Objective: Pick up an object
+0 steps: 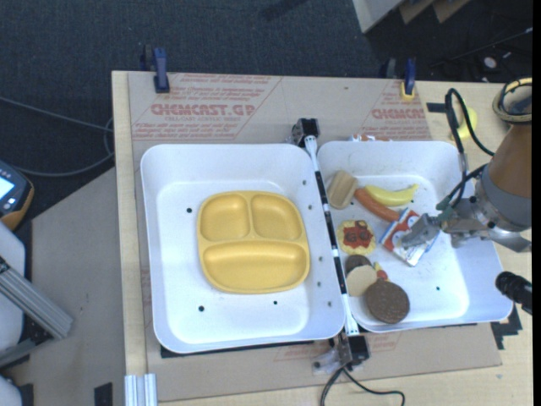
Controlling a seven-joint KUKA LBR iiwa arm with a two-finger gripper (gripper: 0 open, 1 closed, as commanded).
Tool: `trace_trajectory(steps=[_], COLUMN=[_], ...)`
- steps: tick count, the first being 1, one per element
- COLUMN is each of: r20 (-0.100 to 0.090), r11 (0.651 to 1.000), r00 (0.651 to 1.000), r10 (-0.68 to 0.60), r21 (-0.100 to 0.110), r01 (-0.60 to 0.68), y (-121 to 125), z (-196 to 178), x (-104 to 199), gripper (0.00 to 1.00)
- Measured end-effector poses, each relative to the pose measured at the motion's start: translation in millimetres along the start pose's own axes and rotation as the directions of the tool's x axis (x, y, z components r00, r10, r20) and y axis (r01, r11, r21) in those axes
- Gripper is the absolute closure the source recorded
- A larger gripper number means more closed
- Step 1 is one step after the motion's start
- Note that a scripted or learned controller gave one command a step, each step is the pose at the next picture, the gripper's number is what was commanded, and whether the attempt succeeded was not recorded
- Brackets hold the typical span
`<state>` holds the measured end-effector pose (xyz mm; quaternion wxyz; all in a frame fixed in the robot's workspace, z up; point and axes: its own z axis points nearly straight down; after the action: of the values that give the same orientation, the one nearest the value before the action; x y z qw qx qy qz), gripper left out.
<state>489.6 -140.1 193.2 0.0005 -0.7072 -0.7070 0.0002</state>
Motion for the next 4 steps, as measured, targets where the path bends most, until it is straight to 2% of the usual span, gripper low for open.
trace_trajectory(steps=[1,2,3,4], r20=[0.005,0.002,0.007,0.007], r11=[1.000,1.000,1.000,1.000], r00=[1.000,1.000,1.000,1.000], r10=[-0.002,-0.002,-0.003,-0.003], r21=[-0.009,-0.017,-0.020,-0.018], r01=[0.002,0.002,0.003,0.003], y=[47.9,118.9,117.7,117.2], z=[106.9,102.2,90.6,91.5], x=[30.7,-24.9,-24.7,-24.7], gripper=[0.00,0.00,1.00,0.00])
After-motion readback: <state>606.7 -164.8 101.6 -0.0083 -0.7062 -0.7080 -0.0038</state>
